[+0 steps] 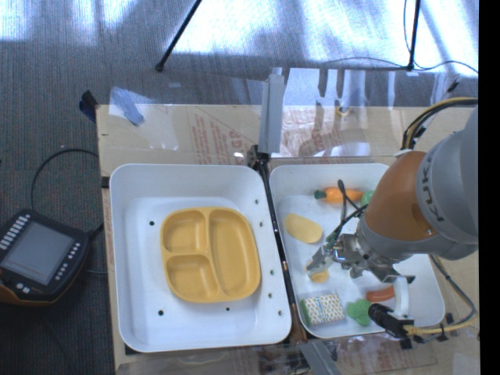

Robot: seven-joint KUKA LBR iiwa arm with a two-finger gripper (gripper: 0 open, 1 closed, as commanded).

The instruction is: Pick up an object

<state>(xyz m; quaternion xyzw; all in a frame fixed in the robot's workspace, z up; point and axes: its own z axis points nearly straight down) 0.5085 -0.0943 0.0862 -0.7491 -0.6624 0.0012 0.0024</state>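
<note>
My gripper (323,259) hangs low in the right bin (291,180), near its middle, under the grey arm with the orange band (397,206). A small yellow piece (319,276) lies right under the gripper's tip, and I cannot tell if they touch. A pale yellow oval (303,228) lies just up and left of the gripper. An orange carrot with a green top (341,195) rests near the bin's back. A white and green checkered block (323,308), a green piece (359,312) and a red sausage (380,294) lie along the front.
The left bin (133,209) holds a yellow divided plate (209,253). A grey upright post (270,116) stands behind the seam between the bins. A handheld control pendant (35,258) lies on the floor at left. Cables run along the arm at right.
</note>
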